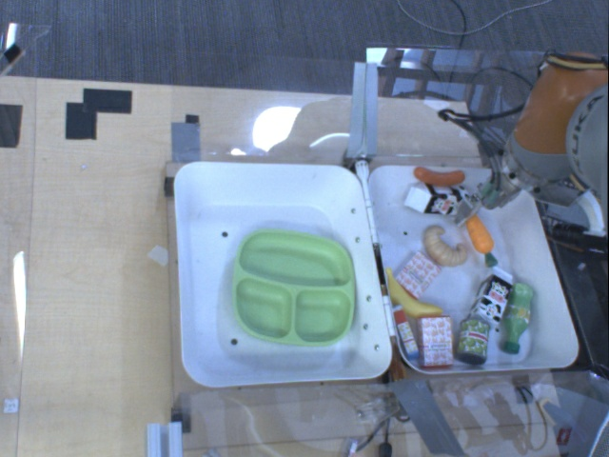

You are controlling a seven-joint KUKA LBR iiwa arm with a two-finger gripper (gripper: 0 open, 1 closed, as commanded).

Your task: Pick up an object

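Observation:
The right bin [552, 255] holds several small items. At its back lie a red sausage [440, 175] and a black-and-white carton [430, 200]. An orange carrot [481, 236] and a tan bread piece [445, 247] sit in the middle. My gripper [479, 202] hangs low over the back of this bin, just right of the carton and just above the carrot. The grey arm with its orange band [561, 103] comes in from the upper right. I see nothing lifted off the bin floor.
The left bin [205, 255] holds a green divided tray [293, 287]. At the front of the right bin are a checkered packet [416, 274], a banana [411, 300], a red box [436, 339], a dark jar [473, 339], a cow-print carton [493, 298] and a green bottle [516, 317].

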